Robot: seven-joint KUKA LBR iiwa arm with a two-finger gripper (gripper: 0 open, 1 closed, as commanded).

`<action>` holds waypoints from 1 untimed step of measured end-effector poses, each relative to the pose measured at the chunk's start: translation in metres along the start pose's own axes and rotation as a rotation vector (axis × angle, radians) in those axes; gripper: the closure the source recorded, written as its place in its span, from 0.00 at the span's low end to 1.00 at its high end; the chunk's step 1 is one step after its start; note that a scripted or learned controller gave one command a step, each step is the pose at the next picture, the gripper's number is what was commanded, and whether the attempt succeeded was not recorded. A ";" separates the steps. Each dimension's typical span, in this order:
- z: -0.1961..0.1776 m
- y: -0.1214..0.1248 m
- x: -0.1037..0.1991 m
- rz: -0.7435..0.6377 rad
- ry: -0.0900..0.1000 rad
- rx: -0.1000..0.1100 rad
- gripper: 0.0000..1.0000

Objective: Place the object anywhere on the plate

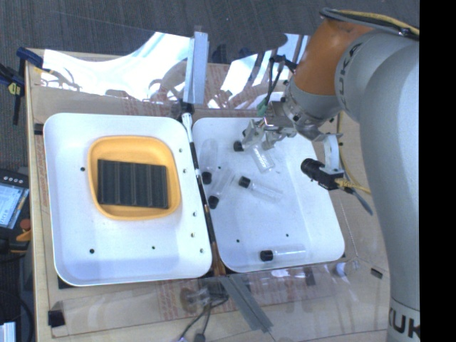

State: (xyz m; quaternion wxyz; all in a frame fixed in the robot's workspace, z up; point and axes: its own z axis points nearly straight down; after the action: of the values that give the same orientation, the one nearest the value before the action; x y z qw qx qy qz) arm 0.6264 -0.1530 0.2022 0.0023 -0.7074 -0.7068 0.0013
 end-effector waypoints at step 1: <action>0.008 -0.001 0.010 -0.293 -0.001 0.000 1.00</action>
State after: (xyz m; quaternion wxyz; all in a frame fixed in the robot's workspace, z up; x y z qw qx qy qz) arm 0.6254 -0.1429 0.1939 0.0024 -0.5965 -0.8026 0.0013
